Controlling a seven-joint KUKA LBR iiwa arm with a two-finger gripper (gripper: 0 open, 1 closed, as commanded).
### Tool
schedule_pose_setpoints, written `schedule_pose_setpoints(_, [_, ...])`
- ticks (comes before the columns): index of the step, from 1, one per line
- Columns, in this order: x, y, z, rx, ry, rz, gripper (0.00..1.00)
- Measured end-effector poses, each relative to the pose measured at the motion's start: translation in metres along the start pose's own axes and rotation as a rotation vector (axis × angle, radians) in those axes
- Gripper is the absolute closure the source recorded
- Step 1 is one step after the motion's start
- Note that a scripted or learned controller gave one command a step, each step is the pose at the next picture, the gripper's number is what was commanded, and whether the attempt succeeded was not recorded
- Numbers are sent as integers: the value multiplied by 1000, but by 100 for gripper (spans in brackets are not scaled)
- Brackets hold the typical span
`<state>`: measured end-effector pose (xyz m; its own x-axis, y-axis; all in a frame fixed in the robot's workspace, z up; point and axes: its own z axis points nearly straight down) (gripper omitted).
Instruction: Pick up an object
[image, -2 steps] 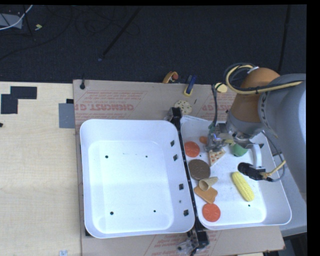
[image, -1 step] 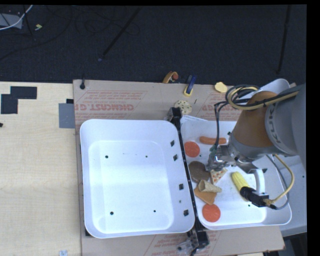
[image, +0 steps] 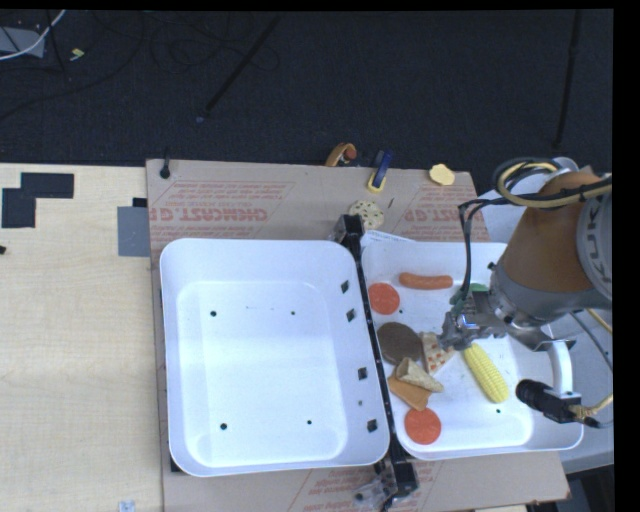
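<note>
Objects for picking lie in the right bin (image: 520, 425), clustered at its left and middle. The pincer (image: 458, 328) is lowered into this bin, directly over a pale wedge-shaped piece (image: 434, 352); whether it is released or clenched cannot be determined from this angle, and no item is visibly between its tips. Just left of the wedge lies a dark brown disc (image: 397, 342), with a tan triangular piece (image: 414, 383) below it. A yellow corn cob (image: 485, 372) lies just right of the wedge, tilted. A red sausage (image: 426, 282) lies further up the bin. One orange-red disc (image: 384, 298) sits near the bin's left wall, another (image: 423, 426) near its lower edge. The arm (image: 548, 250), grey with an orange band, enters from the right. The left bin (image: 190, 270) adjoins the right bin on the worktop (image: 70, 330).
</note>
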<state>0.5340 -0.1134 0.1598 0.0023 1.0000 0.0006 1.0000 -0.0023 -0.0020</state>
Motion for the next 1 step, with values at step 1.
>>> schedule_pose_setpoints(1, [32,-42,73,-6,-1,2,100])
